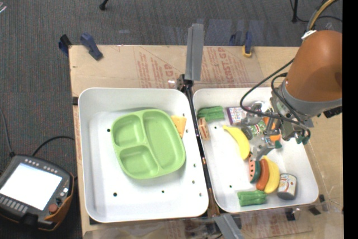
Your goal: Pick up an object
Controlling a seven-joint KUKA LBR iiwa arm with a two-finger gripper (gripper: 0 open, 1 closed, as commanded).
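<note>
A: Where is the gripper (267, 141) right now?

B: Low over the right bin (313, 176), hanging under the orange band of the arm (313, 73). It sits just right of the banana (239, 140), among the toys in the middle of that bin.

A: Which way does the banana lie?

B: Its long axis runs from upper left to lower right, with the curve bulging toward the upper right. Its lower end is near the gripper.

A: Are the fingers on anything?

B: I cannot tell whether they are apart or together; cables and wrist parts clutter that spot.

A: What else is in that bin?

B: A green bean pod (211, 112) by the upper left corner, a purple packet (235, 115) beside it, a watermelon slice (254, 170) touching an orange-and-yellow fruit (270, 174), a small can (287, 186) on its side, and a second green pod (251, 197) near the front wall.

A: And the left bin (95, 187)?

B: A green divided plate (148, 143) lies flat in it, with an orange wedge (179, 123) at the plate's upper right edge.

A: The surroundings?

B: The bench (134, 64) is brown board with blue clamps (89, 45) on its far edge. Dark carpet lies beyond, and a teach pendant (33, 190) sits on the floor at lower left.
</note>
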